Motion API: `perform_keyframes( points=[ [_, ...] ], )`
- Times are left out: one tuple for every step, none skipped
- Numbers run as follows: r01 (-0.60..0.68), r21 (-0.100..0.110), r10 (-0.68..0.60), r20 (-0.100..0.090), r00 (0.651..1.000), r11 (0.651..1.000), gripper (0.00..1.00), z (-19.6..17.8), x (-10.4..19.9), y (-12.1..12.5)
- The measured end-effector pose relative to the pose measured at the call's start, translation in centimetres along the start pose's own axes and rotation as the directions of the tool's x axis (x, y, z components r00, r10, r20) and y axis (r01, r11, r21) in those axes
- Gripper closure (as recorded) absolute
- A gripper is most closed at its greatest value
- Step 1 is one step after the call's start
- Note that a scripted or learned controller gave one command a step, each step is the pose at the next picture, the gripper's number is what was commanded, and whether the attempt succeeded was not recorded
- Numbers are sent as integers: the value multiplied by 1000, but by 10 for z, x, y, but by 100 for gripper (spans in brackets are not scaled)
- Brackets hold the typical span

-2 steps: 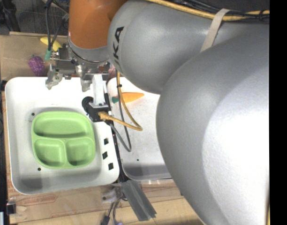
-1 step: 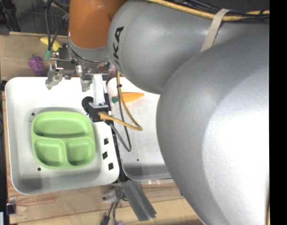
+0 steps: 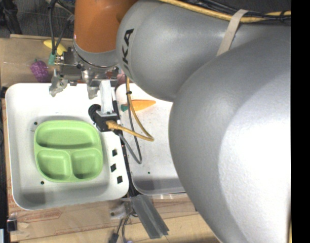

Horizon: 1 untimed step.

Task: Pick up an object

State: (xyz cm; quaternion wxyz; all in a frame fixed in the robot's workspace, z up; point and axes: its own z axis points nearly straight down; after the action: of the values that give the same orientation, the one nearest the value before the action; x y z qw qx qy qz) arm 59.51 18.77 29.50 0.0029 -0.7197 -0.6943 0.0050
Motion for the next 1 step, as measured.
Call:
perform_keyframes(
  points=[
    [0,0,0,0,1000,1000,0,0,0,0]
  ],
)
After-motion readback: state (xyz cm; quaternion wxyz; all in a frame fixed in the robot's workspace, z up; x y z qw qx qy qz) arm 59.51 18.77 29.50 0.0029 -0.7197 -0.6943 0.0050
